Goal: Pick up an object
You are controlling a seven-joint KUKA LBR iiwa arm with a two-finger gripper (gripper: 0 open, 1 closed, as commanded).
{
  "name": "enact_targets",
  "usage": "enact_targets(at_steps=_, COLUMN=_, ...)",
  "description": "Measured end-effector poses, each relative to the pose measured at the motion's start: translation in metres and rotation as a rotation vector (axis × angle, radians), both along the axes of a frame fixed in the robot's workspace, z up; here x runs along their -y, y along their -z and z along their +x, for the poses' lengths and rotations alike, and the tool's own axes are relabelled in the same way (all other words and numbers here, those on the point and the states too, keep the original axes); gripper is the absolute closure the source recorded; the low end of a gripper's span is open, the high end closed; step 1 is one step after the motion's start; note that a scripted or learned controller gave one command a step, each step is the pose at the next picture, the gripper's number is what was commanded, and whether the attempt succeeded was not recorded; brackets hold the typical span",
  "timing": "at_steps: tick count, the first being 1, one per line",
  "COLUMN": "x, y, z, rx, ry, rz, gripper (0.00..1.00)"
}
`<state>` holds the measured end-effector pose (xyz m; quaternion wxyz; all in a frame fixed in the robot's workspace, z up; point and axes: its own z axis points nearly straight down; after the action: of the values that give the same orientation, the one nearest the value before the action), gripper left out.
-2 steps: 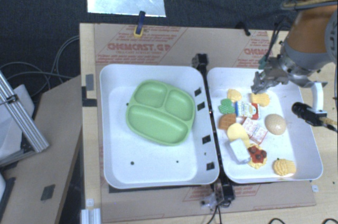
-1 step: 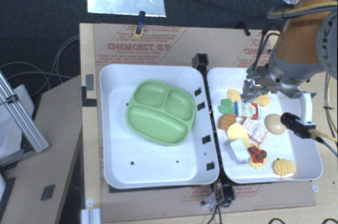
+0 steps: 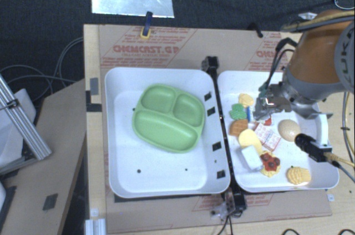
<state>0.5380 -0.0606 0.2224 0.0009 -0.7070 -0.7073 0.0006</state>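
Toy food [image 3: 260,145] under gripper [image 3: 260,113]

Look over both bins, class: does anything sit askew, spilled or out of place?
Mostly tidy. The green divided plate lies at a slant in the left bin, not square to its walls. The toy foods sit heaped together in the right bin, some overlapping, beneath the gripper. Nothing looks spilled or broken.

Fixed above the cardboard-topped table [image 3: 166,42], looking down at a slant from moderate height. Two shallow white bins [image 3: 119,117] side by side across mid-frame; grey-and-orange arm [image 3: 319,59] entering from the right edge.
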Motion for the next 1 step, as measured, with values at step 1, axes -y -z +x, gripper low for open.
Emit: enact_targets(at_steps=1, x=-0.0073, y=0.0082, z=0.0101, rx=0.004, ry=-0.004, rz=-0.001, gripper=1.0)
